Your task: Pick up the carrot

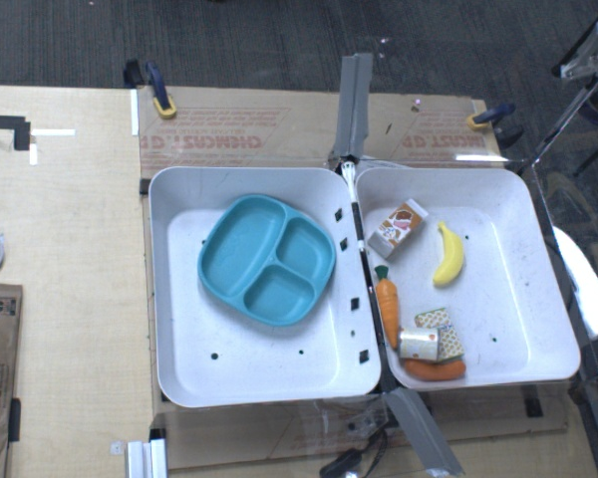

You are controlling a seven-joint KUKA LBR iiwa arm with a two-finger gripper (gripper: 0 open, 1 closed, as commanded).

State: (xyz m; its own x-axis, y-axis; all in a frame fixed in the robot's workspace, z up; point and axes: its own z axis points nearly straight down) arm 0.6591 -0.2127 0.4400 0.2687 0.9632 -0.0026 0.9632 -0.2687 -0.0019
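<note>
Lying lower-centre against the right bin's [538, 267] left wall, carrot [388, 311] is best gripped crosswise; tool state cannot be told.

Carrot [388, 310] left of banana [448, 256]

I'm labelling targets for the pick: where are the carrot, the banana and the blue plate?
carrot [388, 311]: camera view, middle of its orange body.
banana [449, 257]: camera view, middle of its curve.
blue plate [212, 263]: camera view, its left rim.
</note>
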